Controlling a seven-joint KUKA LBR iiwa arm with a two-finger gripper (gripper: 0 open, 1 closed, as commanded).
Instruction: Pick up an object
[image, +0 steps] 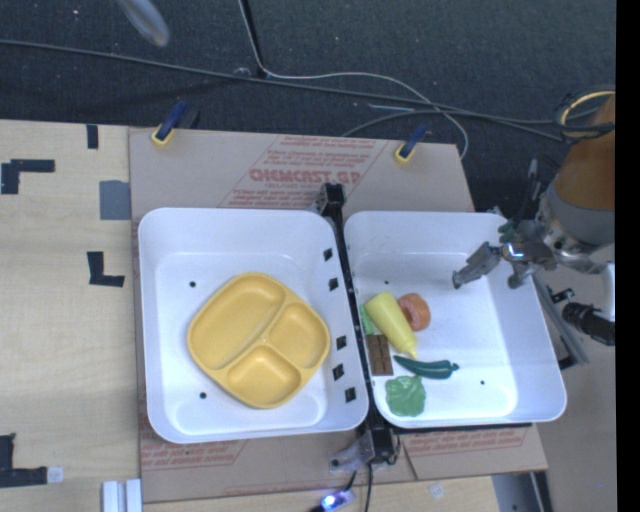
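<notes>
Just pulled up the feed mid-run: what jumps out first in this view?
The big yellow divided plate fills the left bin. The right bin holds a colourful cluster against its left wall: a yellow piece, an orange one, a dark green pepper and a light green item. The gripper hangs open over that bin's upper right, holding nothing.

Two shallow white bins sit side by side on the worktop: the left bin (160, 250) and the right bin (520, 390). The left bin holds one thing, a yellow divided plate (258, 338) with three compartments. The right bin holds five small things: one yellow squash-shaped piece (388, 318), one orange-red rounded piece (416, 311), one dark green pepper (428, 367), one light green leafy piece (405, 396), and one small brown block (379, 354). Two yellow-and-blue clamps grip the board's far edge, one at the left (170, 124) and one at the right (411, 144). One robot arm (580, 200) reaches in, carrying one gripper (495, 268).
</notes>
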